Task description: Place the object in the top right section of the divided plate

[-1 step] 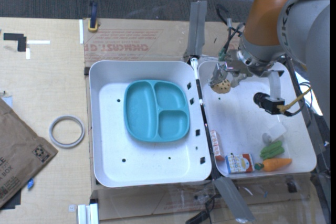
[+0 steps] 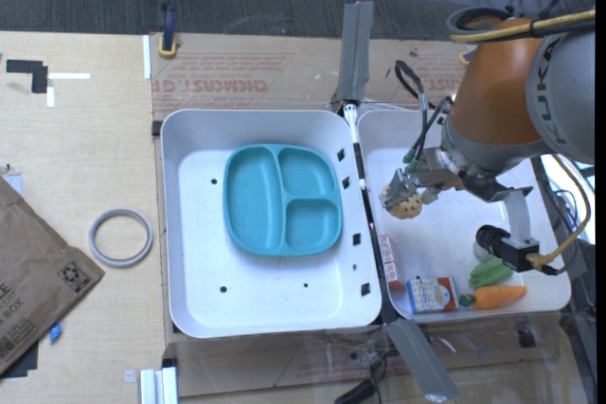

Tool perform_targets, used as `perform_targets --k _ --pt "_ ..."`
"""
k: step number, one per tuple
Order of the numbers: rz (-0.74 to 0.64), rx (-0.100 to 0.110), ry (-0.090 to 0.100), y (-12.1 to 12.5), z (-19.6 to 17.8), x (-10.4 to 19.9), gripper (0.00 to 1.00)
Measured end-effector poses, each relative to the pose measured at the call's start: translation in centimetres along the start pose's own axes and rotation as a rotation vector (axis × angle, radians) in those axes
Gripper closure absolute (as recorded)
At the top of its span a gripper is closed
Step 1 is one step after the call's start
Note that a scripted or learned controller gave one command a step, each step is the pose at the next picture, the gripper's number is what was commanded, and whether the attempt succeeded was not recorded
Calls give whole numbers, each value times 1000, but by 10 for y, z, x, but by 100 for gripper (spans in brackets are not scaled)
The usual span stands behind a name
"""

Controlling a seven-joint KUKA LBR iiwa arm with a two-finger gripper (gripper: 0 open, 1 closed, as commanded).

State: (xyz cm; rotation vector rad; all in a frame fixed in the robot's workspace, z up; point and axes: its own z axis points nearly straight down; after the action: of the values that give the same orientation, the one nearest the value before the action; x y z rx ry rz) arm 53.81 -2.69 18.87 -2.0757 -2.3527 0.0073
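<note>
A teal divided plate (image 2: 281,201) lies in the left bin (image 2: 189,298), with one long section on its left and two smaller ones on its right. My gripper (image 2: 405,191) hangs over the left part of the right bin (image 2: 549,293), just right of the wall between the bins. Its fingers are shut on a tan cookie with dark chips (image 2: 403,204), which hangs below them. The cookie is about a hand's width right of the plate.
In the right bin's near end lie a small red and white carton (image 2: 431,294), an orange carrot (image 2: 498,296) and a green vegetable (image 2: 490,272). A grey tape ring (image 2: 120,236) and a cardboard box (image 2: 33,274) rest on the bench to the left.
</note>
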Motion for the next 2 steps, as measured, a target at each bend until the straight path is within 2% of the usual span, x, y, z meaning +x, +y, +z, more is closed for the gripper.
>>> perform_targets --k 1,2 --pt "-240 1 0 -29 0 52 100" --pt "-500 -1 -2 14 -5 110 100"
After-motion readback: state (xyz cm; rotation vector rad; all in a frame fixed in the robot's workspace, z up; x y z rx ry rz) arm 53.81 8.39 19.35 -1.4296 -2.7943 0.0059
